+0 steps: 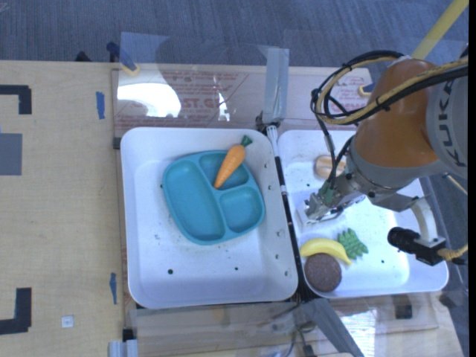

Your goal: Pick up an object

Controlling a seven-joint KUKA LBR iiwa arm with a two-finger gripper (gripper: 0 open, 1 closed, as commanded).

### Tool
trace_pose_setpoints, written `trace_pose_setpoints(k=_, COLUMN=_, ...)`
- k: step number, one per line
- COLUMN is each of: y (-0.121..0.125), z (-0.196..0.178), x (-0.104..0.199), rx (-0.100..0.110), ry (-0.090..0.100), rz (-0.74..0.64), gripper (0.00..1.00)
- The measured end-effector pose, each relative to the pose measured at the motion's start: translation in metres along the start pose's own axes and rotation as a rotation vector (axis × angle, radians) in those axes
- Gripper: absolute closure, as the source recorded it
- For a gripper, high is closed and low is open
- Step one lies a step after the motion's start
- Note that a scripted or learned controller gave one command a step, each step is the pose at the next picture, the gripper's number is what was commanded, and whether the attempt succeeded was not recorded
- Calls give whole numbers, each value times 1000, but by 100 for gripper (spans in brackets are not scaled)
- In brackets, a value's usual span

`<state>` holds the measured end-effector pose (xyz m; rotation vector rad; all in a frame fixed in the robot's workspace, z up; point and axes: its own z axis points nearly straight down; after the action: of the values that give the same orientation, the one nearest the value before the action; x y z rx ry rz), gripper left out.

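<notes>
Brown disc (323,271), banana (325,248) below pincer (324,206)

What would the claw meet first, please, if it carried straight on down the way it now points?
Most likely the bare white floor of the right bin. The claw points down near that bin's left wall, with the banana nearer the camera and apart from it. Depth is hard to judge from above.

Arm (398,117) reaching in from right; gripper (325,204) lowered, tilted left
</notes>
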<state>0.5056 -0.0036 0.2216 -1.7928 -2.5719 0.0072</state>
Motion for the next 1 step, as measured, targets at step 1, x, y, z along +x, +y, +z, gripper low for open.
trace_pose_setpoints(k=1, y=35, z=17, x=-34, rx=-3, ry=-2, rz=25, gripper=100)
